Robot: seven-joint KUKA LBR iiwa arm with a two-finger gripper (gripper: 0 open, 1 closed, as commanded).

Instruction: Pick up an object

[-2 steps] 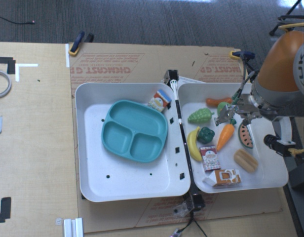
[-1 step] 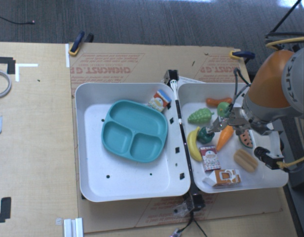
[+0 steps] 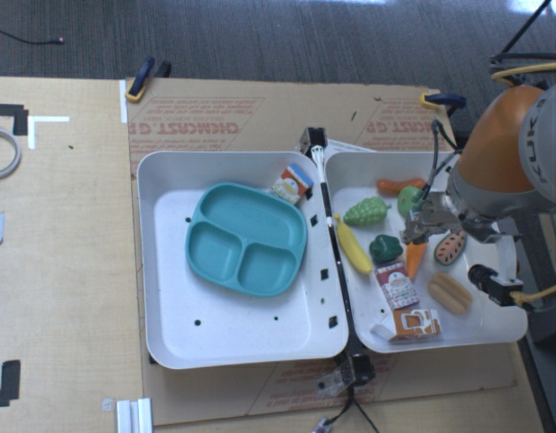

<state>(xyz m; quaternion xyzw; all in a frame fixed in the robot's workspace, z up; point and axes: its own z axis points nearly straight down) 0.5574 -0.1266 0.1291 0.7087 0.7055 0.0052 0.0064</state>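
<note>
Far left of the claw, in the left bin [image 3: 161, 269]: a teal divided plate [image 3: 246, 239] with three compartments, lying flat, and a small orange-and-white packet [image 3: 292, 184] by the bin's back right corner. Across the divider, in the right bin [image 3: 495, 332]: a yellow banana [image 3: 354, 246] lying lengthwise beside the divider, a bumpy light-green fruit [image 3: 366, 211] just left of the claw, a dark-green pepper [image 3: 384, 247] below it. Directly under the claw [image 3: 420, 228]: an orange carrot [image 3: 414, 257], pointed end toward the near rim, top touching or nearly touching the claw. Finger state: cannot tell. Nearer the rim: a red-and-white carton [image 3: 399, 288], an orange box [image 3: 417, 324]. Right of the claw: a watermelon slice [image 3: 449, 246], a tan bun [image 3: 450, 293].
</note>
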